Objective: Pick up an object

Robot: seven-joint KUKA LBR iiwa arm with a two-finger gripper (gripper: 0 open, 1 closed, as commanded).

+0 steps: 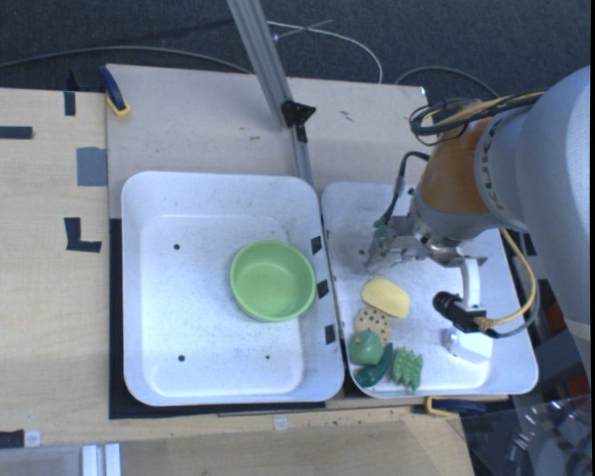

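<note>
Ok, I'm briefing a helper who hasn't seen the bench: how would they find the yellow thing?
Look in the right-hand white bin, the one the arm reaches into. Near its front left corner lies a small cluster of toys; the yellow object is the rearmost, just below the claw. It is smooth, rounded and plain yellow, while its neighbours are green or spotted.

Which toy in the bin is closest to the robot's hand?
The plain yellow toy, lying just below the gripper. The spotted tan piece and green toys lie farther down the right bin.
</note>
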